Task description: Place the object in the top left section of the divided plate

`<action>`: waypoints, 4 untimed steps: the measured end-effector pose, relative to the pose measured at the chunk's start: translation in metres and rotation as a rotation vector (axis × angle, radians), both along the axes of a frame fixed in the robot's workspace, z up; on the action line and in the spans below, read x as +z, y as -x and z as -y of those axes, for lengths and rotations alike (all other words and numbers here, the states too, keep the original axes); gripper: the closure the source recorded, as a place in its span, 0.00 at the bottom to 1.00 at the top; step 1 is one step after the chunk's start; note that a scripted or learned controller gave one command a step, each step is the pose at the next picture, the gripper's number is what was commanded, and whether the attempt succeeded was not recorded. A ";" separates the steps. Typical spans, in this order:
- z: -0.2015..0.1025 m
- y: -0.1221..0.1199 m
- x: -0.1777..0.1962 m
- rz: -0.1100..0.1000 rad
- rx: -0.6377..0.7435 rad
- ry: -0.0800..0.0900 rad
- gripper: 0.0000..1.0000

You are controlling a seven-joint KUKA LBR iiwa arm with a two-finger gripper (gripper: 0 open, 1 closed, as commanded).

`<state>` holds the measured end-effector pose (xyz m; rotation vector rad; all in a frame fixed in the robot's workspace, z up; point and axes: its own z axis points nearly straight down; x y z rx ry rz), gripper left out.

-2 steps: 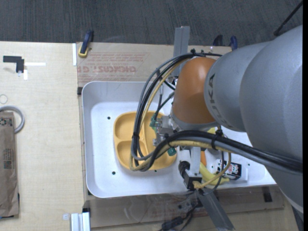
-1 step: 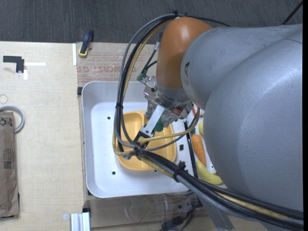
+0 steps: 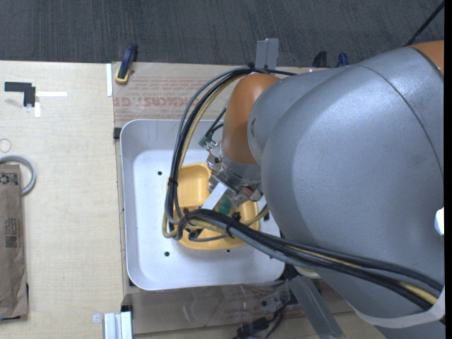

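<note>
Mostly, the grey arm (image 3: 353, 175), smooth and rounded with an orange band above its wrist, covers the right half of the view and hangs over a shallow white bin (image 3: 141, 210) with rounded corners. In that bin lies a yellow divided plate (image 3: 192, 182), glossy plastic with raised ridges between its sections; only its left part and lower rim show. The gripper (image 3: 224, 189) sits directly above the plate, near its middle, hidden under the wrist and a bundle of black and yellow cables (image 3: 205, 221). Whether it holds anything cannot be told. The object to be placed cannot be made out. Pale wood bench (image 3: 63, 189) lies to the left.
</note>
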<state>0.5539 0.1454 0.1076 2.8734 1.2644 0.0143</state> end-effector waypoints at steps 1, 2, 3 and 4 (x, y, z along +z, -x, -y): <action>0.016 -0.035 -0.009 -0.011 0.058 -0.011 1.00; 0.089 -0.081 0.084 -0.012 -0.123 0.004 1.00; 0.111 -0.085 0.083 -0.014 -0.078 0.004 1.00; 0.087 -0.065 0.053 0.010 -0.167 0.015 1.00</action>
